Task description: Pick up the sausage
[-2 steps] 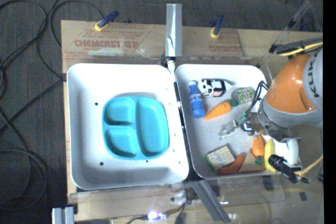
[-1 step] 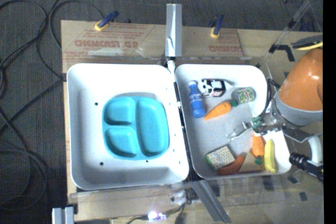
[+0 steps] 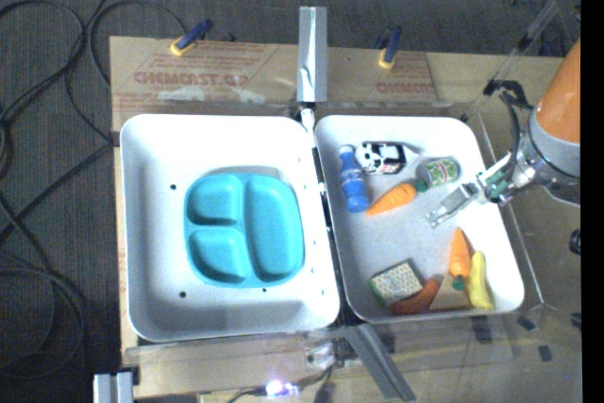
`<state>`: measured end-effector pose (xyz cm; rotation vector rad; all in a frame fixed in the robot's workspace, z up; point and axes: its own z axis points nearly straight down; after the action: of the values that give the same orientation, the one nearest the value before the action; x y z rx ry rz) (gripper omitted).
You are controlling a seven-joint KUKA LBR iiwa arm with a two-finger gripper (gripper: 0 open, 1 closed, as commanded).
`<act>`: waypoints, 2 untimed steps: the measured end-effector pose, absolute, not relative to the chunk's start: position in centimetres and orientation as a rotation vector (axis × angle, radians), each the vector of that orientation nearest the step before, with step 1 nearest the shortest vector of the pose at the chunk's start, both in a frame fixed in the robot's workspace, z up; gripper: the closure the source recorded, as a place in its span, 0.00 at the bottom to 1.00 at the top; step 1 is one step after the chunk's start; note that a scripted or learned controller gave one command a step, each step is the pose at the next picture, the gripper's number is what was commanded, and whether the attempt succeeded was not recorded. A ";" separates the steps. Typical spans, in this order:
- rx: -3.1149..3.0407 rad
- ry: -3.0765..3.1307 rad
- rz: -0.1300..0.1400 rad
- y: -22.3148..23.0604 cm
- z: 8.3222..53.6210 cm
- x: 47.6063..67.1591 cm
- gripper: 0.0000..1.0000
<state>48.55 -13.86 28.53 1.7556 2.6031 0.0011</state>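
Sausage lies untouched at the lower edge of the right bin; my pincer hangs above it, fingers apart, nothing picked yet.

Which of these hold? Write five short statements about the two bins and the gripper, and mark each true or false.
1. The blue divided tray lies in the left bin. True.
2. The sausage lies near the front edge of the right bin. True.
3. The gripper holds the sausage. False: it hangs over the right bin's right side, and the sausage lies on the bin floor beside the sponge.
4. The blue bottle lies in the left bin. False: it lies in the right bin.
5. A carrot lies between the blue bottle and the green can. True.
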 end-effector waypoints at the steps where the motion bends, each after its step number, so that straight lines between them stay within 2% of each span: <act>1: 1.746 2.613 -0.002 -13.9 23.5 48.4 0.00; 2: 1.585 2.716 0.001 -12.7 11.7 48.3 0.00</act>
<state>48.35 -12.75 11.70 1.5849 2.7163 0.0009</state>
